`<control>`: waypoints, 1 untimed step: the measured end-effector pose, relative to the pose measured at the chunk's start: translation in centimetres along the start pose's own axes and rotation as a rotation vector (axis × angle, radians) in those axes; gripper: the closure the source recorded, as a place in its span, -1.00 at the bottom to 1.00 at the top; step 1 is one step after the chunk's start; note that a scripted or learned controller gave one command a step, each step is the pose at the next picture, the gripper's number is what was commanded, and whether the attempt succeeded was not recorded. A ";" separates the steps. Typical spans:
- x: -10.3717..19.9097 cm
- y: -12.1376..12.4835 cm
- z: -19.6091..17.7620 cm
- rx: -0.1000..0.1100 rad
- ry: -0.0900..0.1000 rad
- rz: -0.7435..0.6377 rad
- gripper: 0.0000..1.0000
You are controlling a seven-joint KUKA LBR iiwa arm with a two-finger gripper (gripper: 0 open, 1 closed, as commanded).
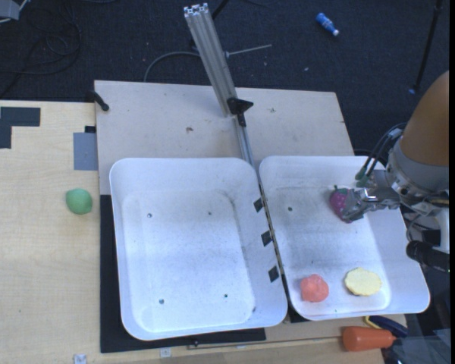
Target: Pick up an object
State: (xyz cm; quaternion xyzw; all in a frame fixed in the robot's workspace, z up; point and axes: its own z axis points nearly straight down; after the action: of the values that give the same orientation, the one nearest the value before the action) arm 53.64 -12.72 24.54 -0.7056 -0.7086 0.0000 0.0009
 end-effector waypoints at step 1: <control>5.5 1.3 1.0 0.000 0.000 0.000 1.00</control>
State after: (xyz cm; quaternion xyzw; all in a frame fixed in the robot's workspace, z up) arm 54.89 -7.19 23.55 -0.7057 -0.7085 0.0001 0.0008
